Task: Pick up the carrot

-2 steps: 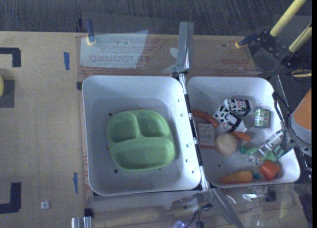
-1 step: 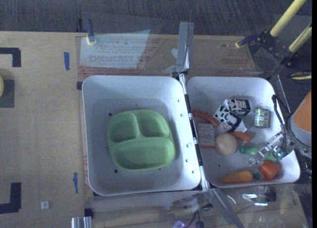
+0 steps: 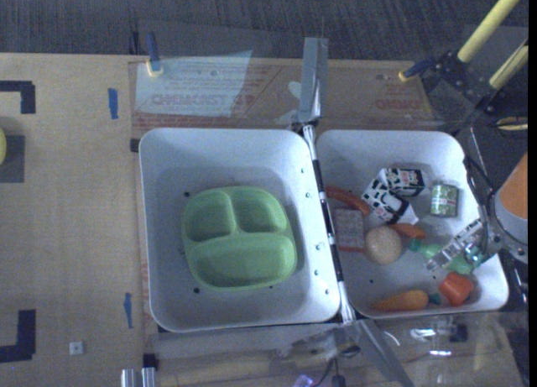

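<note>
Counter [image 3: 67, 209] carries two white bins side by side. Left bin [image 3: 159, 167] holds a green tray [image 3: 239, 238] with three compartments. Right bin [image 3: 352, 154] holds the clutter: black-and-white carton [image 3: 390, 190] far centre, small can [image 3: 444, 199] to its right, round tan ball [image 3: 383, 245] mid-bin, flat pinkish pack [image 3: 348, 228] against the left wall, red-orange block [image 3: 456, 288] near-right corner.

Arm [image 3: 516, 201] in from right edge, orange band visible. Tool [image 3: 457, 247] low over right side of right bin, between can and block. Too blurred and cluttered to read the tool: cannot tell spread or pressed together. Nothing seen gripped.

Carrot [image 3: 404, 300] lying flat on bin floor by near wall, long axis left-right, thick end right, just left of block, apart from ball. Well clear of tool, nearer and to the left.

Handling, judged: toy carrot, probably light, rigid plastic, smooth skin, tapered so likely to squirt out toward thin end. Not fragile. Best taken across the thick middle, pinching far-near, perpendicular to long axis. Near wall close: little clearance for the near side. Block beside thick end: avoid grabbing that end.
</note>
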Action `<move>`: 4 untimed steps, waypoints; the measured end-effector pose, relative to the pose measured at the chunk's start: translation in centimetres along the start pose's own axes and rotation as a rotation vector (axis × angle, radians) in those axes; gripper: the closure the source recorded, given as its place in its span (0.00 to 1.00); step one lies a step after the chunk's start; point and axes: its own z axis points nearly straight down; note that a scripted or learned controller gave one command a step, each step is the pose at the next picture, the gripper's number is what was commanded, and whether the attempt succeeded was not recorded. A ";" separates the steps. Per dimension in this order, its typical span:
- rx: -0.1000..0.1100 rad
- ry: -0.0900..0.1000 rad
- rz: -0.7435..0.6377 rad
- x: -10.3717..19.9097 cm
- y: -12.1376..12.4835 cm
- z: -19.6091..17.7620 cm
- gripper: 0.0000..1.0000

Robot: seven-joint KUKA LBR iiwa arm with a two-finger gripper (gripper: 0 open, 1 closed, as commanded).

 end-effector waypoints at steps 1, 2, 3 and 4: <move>0.000 0.000 0.000 0.0 0.0 0.0 0.00; 0.007 0.004 -0.008 0.0 -0.3 1.1 0.00; 0.001 0.000 -0.006 -0.1 -0.1 0.0 1.00; 0.006 -0.002 0.027 0.2 2.0 1.0 1.00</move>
